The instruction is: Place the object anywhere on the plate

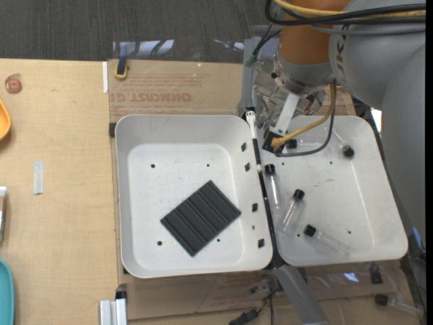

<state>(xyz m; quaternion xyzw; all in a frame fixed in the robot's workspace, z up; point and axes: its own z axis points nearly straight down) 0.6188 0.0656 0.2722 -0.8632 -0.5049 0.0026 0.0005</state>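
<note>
A dark grey ribbed plate (201, 217) lies flat and at a slant in the left bin (135, 181), near its front middle. Several clear vials with black caps lie in the right bin (379, 202): one (291, 210) near the centre, one (322, 237) toward the front, and one (272, 183) along the wall between the bins. A small black cap (348, 152) rests at the back right. My gripper (265, 128) hangs low over the back left corner of the right bin, close to the dividing wall, far from the plate. I see nothing held in it.
Brown cardboard (176, 90) lies behind the bins. A wooden bench top (54, 181) stretches to the left, with an orange thing (3, 124) and a teal thing (5, 290) at its edge. The grey arm (385, 59) covers the back right.
</note>
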